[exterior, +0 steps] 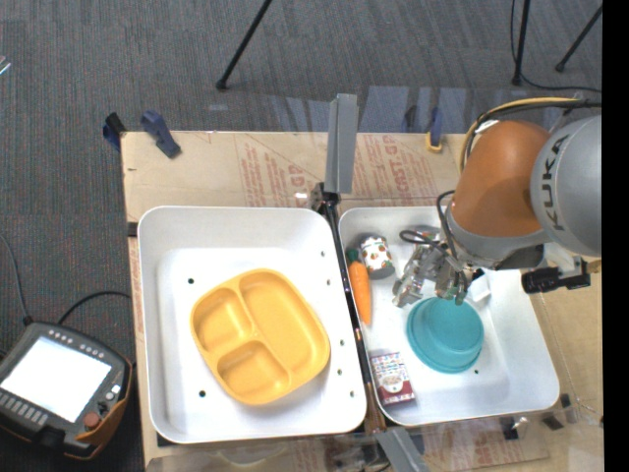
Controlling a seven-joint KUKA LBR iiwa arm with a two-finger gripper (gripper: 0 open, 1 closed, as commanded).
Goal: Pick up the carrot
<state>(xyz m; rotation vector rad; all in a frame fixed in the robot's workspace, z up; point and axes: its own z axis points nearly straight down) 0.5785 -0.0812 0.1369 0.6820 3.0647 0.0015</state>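
Carrot (361,291), orange, slim, lying lengthwise at bin's (521,382) left wall

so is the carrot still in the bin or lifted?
In the bin. The carrot lies flat along the left wall of the right bin, apart from the gripper, which is beside the teal bowl.

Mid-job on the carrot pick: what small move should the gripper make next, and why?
Probably shift the gripper toward the view's left, to above the orange carrot lying along the left wall of the right white bin. The gripper sits beside the teal round bowl, apart from the carrot, with nothing visible between its fingers.
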